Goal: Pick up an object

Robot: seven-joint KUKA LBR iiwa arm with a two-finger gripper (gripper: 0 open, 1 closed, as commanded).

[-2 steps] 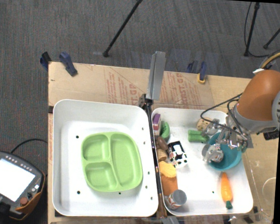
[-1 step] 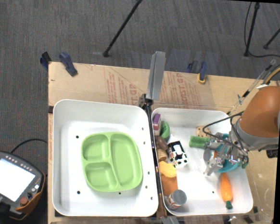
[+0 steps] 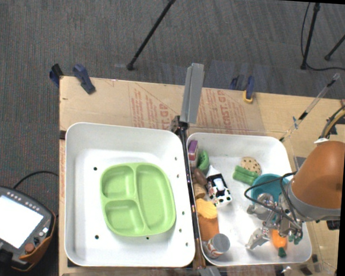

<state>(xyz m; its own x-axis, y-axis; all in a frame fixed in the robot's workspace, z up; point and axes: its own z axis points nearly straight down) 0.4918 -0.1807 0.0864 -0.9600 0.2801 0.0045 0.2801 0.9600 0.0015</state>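
My gripper (image 3: pixel 270 230) is low in the front right part of the right bin (image 3: pixel 255 141), under the arm's orange band (image 3: pixel 321 173). A small orange toy with a green tip (image 3: pixel 280 240) lies right against the gripper's right side; whether it is held is unclear. A teal bowl (image 3: pixel 268 183) sits just behind the gripper. To the left are a black-and-white cow toy (image 3: pixel 219 189), a cookie (image 3: pixel 250 165) on a green piece, a yellow-orange toy (image 3: pixel 207 216) and a small cup (image 3: pixel 219 244).
The left bin (image 3: pixel 82 151) holds a green divided plate (image 3: pixel 137 198). A purple item (image 3: pixel 192 147) and a green item (image 3: pixel 203 160) lie by the right bin's left wall. A grey post (image 3: pixel 192 94) stands behind the bins. A tablet (image 3: pixel 8 220) sits off the bench at the left.
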